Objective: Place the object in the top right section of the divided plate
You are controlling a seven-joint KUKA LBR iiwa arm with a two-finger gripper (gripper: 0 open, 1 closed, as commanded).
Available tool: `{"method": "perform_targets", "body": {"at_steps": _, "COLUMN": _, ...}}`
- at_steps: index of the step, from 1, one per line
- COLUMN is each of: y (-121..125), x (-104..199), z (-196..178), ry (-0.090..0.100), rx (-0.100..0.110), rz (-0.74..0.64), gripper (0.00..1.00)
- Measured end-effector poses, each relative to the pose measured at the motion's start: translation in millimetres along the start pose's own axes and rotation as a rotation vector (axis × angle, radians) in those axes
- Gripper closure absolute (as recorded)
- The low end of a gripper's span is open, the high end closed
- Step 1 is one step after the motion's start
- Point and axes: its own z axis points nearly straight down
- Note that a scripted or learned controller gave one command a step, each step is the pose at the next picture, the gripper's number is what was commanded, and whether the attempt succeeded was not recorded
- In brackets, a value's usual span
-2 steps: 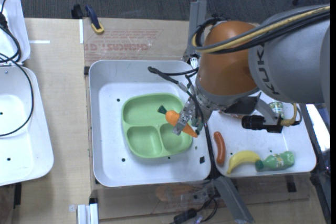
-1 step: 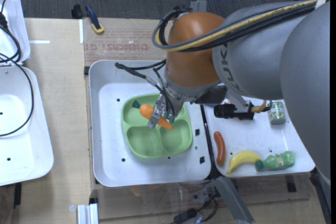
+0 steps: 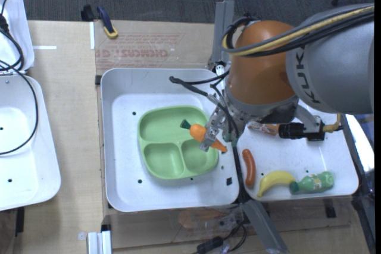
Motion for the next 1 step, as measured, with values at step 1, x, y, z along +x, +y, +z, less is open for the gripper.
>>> {"method": "perform_targets", "body": {"at_steps": 1, "y": 66.6, "x": -34.6, "z": 20.4, "ry": -0.002, "rx": -0.002, "rz": -0.258, "gripper": 1.00}}
